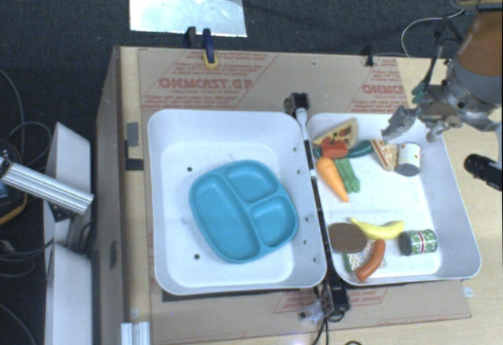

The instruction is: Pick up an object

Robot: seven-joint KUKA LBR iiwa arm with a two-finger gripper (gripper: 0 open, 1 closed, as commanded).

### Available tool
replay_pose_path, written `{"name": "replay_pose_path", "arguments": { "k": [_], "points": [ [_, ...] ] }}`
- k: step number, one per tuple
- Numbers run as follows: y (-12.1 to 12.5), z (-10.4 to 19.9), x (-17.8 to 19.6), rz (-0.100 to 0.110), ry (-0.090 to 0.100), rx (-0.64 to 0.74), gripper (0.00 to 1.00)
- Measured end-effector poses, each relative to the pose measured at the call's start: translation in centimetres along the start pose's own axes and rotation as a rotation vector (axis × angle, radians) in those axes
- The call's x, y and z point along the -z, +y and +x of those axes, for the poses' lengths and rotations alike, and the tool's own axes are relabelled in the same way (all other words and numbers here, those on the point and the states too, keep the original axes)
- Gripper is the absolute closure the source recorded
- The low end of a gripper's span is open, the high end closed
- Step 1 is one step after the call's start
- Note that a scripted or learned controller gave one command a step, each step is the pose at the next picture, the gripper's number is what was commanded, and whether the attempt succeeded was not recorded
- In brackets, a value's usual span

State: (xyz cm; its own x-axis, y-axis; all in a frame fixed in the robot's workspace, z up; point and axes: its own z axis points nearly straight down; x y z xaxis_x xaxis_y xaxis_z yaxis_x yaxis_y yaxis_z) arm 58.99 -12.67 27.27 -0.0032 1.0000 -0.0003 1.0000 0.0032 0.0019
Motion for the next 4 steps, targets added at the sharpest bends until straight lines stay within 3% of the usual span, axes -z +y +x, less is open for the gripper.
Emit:
{"name": "replay_pose_path", "arguments": {
  "k": [1,2,3,4],
  "points": [
    [4.4,3.6,-18.8,0.000,-0.001,-0.001,0.00],
    [7.3,3.9,-19.2,0.028,-0.001,-0.001,0.00],
    [-2.6,4.3,-18.9,0.001,0.000,-0.002,0.00],
    [4.4,3.7,-18.8,-0.002,0.000,0.000,0.00]
  ]
}}
